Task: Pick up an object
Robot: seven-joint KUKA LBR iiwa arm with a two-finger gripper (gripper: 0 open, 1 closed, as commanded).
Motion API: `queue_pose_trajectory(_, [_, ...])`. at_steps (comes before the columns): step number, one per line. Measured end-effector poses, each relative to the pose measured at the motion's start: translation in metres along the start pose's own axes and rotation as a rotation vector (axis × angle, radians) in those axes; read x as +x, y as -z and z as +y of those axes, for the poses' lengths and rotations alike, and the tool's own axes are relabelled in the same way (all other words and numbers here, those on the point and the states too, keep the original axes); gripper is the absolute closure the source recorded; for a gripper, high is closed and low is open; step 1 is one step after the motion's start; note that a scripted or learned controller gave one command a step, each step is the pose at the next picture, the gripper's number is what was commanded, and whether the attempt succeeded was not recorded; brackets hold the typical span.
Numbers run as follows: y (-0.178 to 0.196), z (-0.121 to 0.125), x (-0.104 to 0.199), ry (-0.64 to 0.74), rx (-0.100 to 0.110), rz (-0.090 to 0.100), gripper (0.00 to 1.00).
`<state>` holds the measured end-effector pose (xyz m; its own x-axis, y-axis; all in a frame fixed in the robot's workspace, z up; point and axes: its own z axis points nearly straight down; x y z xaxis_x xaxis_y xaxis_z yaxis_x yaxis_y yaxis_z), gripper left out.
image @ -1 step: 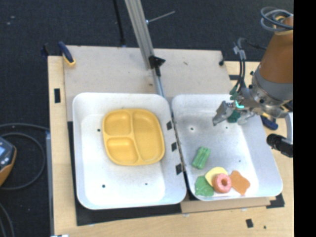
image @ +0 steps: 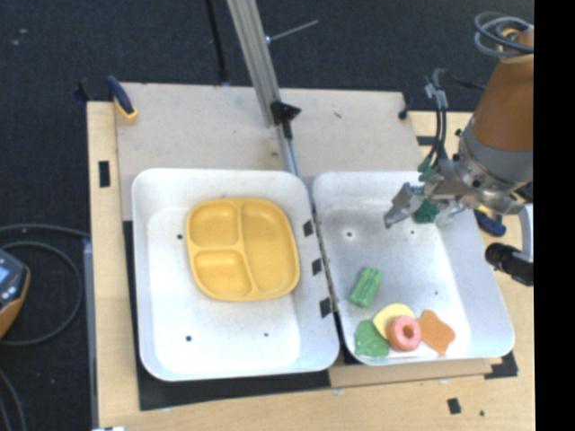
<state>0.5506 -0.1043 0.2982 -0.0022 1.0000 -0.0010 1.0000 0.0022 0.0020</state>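
My two-finger gripper (image: 415, 206) hangs over the upper part of the right-hand shallow white bin (image: 467, 330), fingers apart and holding nothing. The small ribbed green block (image: 366, 286) lies lower down, clear of the cluster by the near rim, so I should centre over it and descend straight. The left bin (image: 162, 339) holds a yellow divided plastic plate (image: 243, 247).

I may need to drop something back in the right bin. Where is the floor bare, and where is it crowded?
Right bin: bare floor along the left wall and through the middle, between the gripper above and the green block below. Crowded at the near edge, where the green piece, yellow piece, pink ring and orange piece cluster.
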Motion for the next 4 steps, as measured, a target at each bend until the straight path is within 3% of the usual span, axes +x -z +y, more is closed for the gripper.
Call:
queue_pose_trajectory(3, [-0.155,0.006,0.008,-0.003,0.004,0.0,0.0])
queue_pose_trajectory(4, [-0.142,0.007,0.006,-0.008,-0.002,-0.001,1.0])
